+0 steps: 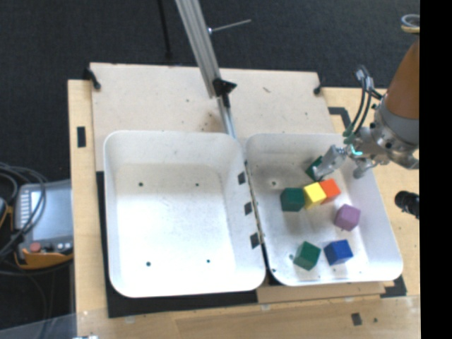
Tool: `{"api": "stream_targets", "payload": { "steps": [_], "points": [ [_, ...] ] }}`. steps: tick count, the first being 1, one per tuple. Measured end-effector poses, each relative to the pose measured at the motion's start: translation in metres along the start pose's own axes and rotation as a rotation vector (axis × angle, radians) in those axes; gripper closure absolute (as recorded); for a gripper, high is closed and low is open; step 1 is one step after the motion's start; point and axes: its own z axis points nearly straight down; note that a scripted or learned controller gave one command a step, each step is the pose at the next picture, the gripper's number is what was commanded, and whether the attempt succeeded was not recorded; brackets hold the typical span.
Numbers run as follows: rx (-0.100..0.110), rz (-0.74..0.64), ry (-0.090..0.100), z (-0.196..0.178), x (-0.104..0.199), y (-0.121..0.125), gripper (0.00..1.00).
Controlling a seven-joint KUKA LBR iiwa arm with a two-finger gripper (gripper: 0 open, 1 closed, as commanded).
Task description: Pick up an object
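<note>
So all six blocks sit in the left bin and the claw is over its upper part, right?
Not quite: the camera view shows the blocks in the right bin, not the left bin. There lie two green blocks, a yellow block, an orange block, a purple block and a blue block. The claw is over that bin's upper part.

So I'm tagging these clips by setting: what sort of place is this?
Most likely a robotics lab test bench, not a home or factory line. Two white bins sit on a plywood bench, coloured toy blocks lie in the right bin, and an aluminium mast rises behind over dark carpet.
</note>
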Motion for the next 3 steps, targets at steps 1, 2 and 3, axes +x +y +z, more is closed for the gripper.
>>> {"api": "stream_targets", "payload": {
  "steps": [1, 2, 3],
  "points": [
    [-0.005, 0.001, -0.001, -0.002, 0.0, 0.001, 0.0],
    [0.0, 0.005, -0.002, 0.041, 0.003, -0.001, 0.0],
    [0.002, 0.004, -0.002, 0.103, 0.0, -0.006, 0.0]
  ]
}}
